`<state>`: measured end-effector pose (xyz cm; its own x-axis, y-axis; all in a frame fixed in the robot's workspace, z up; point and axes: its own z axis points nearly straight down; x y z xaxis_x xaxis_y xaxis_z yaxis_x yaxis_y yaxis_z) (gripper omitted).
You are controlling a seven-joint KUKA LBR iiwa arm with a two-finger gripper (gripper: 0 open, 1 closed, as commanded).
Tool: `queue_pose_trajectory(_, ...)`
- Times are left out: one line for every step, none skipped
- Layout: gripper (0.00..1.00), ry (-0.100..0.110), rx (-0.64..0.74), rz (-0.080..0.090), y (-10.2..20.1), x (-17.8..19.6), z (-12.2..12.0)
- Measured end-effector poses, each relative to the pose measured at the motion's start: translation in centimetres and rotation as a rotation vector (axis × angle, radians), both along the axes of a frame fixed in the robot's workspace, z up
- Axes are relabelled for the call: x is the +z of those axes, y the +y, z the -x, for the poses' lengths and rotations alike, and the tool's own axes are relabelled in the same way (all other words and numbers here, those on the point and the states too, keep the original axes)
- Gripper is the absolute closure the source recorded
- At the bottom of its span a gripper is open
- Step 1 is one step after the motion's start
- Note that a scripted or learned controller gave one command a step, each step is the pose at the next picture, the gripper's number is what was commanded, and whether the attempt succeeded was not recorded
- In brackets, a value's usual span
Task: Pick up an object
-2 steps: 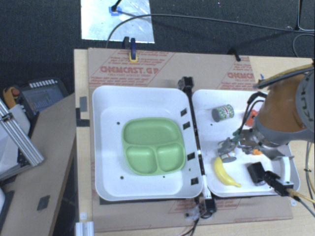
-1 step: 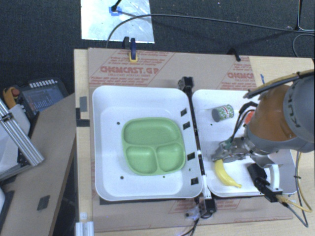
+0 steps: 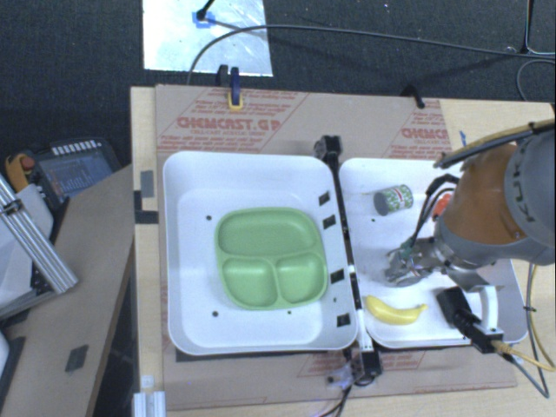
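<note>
Yellow curved banana (image 3: 395, 311) lies by the front edge of the right white bin (image 3: 369, 181), and a small green-and-white can (image 3: 393, 200) sits near its back edge. Between them, the grey two-finger gripper (image 3: 401, 264) is down low, but I cannot tell whether it is gripping. To grab well, it should go straight down over the middle of one thing and squeeze slowly.

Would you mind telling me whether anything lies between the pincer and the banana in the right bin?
Nothing visible does. The pincer hangs low in the right bin, and the banana lies just in front of it on bare white floor. The small can sits off behind.
</note>
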<state>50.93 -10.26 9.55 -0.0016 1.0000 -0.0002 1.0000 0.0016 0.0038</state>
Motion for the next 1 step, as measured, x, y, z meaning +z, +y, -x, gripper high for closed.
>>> queue_pose_trajectory(1.00, -0.001, 0.002, 0.001, 0.01, 4.28, -0.26)
